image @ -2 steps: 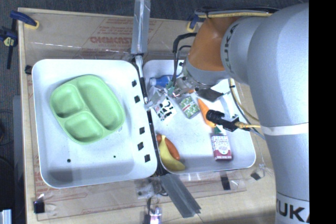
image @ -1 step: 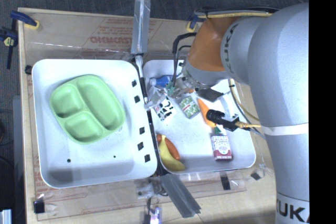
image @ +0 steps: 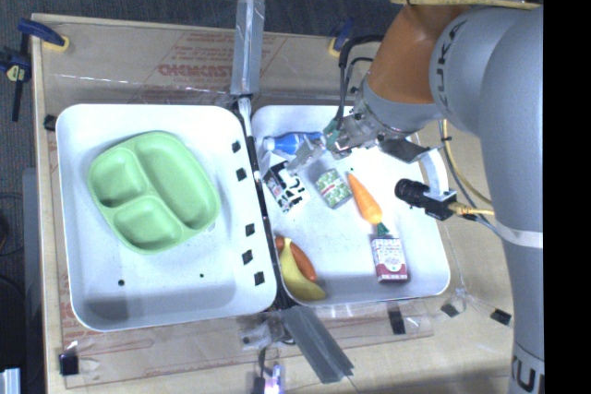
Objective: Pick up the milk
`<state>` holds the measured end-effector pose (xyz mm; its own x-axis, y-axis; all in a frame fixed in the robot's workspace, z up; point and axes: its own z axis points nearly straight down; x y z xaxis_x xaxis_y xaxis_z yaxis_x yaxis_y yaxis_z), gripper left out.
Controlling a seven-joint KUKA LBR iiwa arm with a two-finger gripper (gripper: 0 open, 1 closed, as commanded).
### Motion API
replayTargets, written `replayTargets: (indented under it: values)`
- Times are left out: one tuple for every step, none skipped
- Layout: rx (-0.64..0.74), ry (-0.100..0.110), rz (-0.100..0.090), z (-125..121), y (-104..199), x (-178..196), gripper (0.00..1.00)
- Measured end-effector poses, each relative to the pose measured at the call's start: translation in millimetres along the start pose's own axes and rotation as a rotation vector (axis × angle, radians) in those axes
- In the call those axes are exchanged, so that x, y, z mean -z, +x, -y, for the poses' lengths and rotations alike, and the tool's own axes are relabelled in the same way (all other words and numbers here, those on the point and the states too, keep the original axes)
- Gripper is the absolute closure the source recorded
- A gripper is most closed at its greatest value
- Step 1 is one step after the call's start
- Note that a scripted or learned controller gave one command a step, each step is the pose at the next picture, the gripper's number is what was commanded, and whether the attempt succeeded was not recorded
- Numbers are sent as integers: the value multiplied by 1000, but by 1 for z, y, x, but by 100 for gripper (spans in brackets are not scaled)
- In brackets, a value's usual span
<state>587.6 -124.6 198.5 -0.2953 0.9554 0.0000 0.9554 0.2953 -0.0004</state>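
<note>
Camera view: milk [image: 284,183] lay low at right bin [image: 420,277]'s left wall, beside blue item [image: 288,143], apparently ungrasped. Tool [image: 325,146] hovered just above-right; finger state unreadable. Grasp and lift remained, judging so.

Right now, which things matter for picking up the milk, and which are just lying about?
For the job: black-and-white milk carton; grey two-finger gripper.
Lying about: blue bottle; green-and-white packet; orange carrot; red box; yellow banana; green divided plate.
</note>
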Motion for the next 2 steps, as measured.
replayTargets:
  values:
    - [105, 1, 15, 46, 17, -107, 0]
    - [110, 1, 11, 45, 18, -99, 100]
